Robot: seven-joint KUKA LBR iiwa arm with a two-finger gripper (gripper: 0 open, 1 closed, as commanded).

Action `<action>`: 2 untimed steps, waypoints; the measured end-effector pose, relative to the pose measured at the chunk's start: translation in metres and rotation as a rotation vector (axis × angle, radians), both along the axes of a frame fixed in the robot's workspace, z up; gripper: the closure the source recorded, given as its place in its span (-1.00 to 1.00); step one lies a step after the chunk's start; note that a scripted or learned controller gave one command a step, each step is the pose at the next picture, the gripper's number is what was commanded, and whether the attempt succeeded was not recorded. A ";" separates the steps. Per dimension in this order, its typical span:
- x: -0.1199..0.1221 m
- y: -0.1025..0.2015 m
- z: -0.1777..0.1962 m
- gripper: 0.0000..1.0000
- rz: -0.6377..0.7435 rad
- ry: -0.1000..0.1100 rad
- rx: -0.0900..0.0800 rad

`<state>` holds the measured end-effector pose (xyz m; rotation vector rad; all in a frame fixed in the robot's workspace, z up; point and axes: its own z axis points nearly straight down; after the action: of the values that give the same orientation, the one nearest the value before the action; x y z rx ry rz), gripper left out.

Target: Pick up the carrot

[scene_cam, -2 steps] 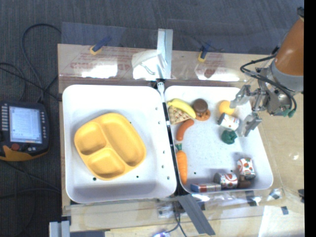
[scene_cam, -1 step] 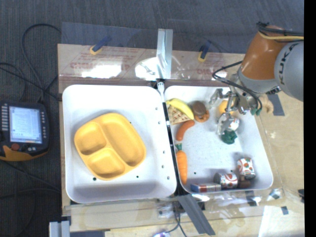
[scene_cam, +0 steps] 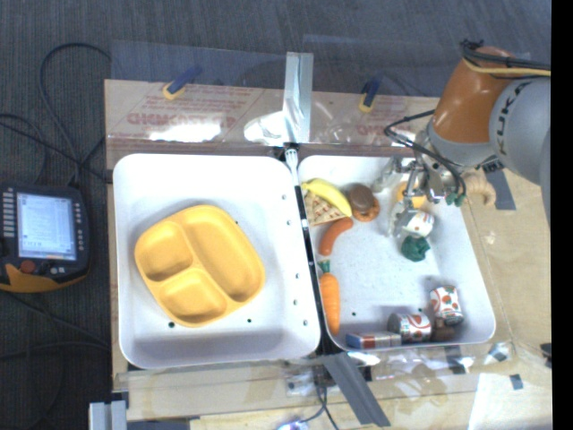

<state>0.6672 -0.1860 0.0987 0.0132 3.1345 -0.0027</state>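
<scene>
Two shallow white bins sit side by side on the bench. Farthest from the gripper, off the bench to the left, a grey handheld control pendant (scene_cam: 43,236) with a lit screen lies on the dark floor. The left white bin (scene_cam: 130,330) holds a yellow plastic tray with three compartments (scene_cam: 199,262), well apart from the gripper.

In the right white bin (scene_cam: 479,276), along the dividing wall, a yellow plastic banana (scene_cam: 324,193) lies over a tan waffle-patterned wedge (scene_cam: 322,210), with a reddish-orange sausage-shaped toy (scene_cam: 336,236) just below and a brown rounded toy (scene_cam: 363,202) beside them, all to the gripper's left. The orange carrot with green top (scene_cam: 329,299) lies lengthwise against the divider, below and well left of the gripper, untouched.

The two-finger gripper (scene_cam: 416,191) hangs over the bin's upper right part, under the arm's orange band (scene_cam: 470,97). Whether its fingers are spread or pressed together cannot be told; cables and clutter hide them. Just below it sit a white and yellow small toy (scene_cam: 416,222) and a dark green small object (scene_cam: 414,250). Along the near wall, below the gripper, lie two red-and-white printed cans (scene_cam: 446,304) (scene_cam: 414,326) and a small blue and red flat packet (scene_cam: 367,339).
</scene>
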 end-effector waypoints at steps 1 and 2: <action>0.001 0.001 0.010 1.00 0.002 -0.003 -0.003; -0.033 -0.033 0.034 1.00 0.126 0.001 0.004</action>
<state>0.6344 -0.2189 0.1330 -0.1839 3.1296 0.0046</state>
